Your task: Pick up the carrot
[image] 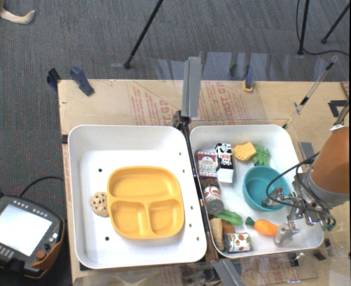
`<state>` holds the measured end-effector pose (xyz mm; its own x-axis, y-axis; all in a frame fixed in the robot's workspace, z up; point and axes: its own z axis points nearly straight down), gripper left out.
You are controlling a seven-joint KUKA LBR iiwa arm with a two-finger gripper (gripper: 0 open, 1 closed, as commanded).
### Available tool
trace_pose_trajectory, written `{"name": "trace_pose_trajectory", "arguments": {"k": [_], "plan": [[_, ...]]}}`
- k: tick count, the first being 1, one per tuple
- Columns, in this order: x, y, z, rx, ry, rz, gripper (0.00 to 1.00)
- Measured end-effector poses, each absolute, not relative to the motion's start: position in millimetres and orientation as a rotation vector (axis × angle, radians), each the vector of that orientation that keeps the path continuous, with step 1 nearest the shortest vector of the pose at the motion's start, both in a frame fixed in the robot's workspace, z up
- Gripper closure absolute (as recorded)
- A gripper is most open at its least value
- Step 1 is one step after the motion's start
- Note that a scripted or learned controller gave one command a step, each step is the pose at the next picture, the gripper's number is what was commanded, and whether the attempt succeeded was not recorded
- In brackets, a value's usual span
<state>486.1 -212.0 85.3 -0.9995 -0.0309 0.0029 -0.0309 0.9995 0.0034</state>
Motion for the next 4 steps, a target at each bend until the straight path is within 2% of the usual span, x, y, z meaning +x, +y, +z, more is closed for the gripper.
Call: {"name": "trace_pose_trajectory", "arguments": {"k": [1,2,3,4], "plan": [[480.4,-133,87,0.147,-3.137,-0.006,0.0],[482.9,-134,98,0.148,-3.144,0.0,1.0],[492.6,-157,126,0.096,-3.141,-0.002,1.0],[502.9,-210,216,0.22,-3.142,0.006,1.0]]}}
